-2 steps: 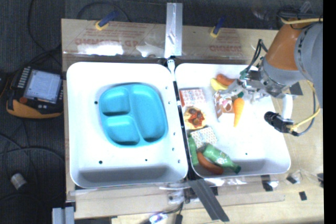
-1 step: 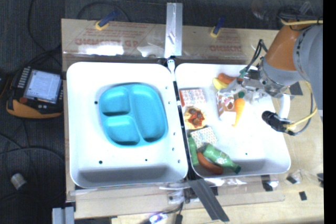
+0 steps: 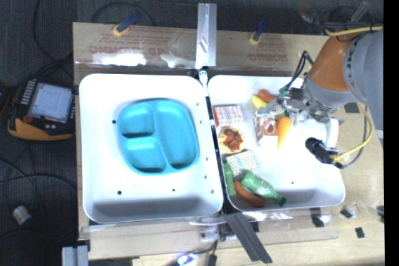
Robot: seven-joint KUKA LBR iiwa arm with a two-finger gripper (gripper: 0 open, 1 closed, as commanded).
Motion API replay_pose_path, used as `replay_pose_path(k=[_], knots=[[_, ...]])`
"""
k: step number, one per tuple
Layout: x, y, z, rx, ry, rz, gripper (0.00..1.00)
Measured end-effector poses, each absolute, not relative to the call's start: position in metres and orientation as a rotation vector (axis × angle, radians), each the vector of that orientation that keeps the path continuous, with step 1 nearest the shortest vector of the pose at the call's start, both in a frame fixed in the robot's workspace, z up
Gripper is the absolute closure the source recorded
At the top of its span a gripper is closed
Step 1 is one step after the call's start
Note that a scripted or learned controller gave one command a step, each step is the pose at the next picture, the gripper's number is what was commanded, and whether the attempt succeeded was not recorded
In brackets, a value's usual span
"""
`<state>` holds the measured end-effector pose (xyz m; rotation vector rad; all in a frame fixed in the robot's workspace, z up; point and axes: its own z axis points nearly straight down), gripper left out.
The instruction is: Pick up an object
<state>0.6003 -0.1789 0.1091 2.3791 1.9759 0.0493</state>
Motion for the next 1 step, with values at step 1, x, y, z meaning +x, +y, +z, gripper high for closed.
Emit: replay_pose_path(k=[1], knots=[[0.6228, -0.1984, 0.1077, 2.412, 1.973, 0.046, 0.0]])
